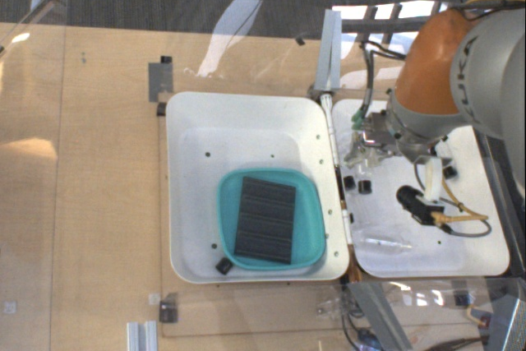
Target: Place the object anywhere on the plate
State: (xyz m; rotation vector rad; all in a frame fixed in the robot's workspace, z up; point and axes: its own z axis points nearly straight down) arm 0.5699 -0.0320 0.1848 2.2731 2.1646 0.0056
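A teal square plate (310, 219) lies in the left white bin (189, 177). A dark grey ribbed rectangular block (265, 219) rests flat on the plate, near its middle. A small black piece (223, 265) sits on the bin floor, touching the plate's near left corner. My gripper (358, 177) hangs over the left edge of the right bin (485, 251), just right of the wall between the bins and apart from the plate. I see nothing held in it.
The grey arm with its orange band (427, 70) covers the back of the right bin. A black cable with a yellow wire (423, 208) hangs off the wrist. A thin clear stick (386, 242) lies on the right bin's floor.
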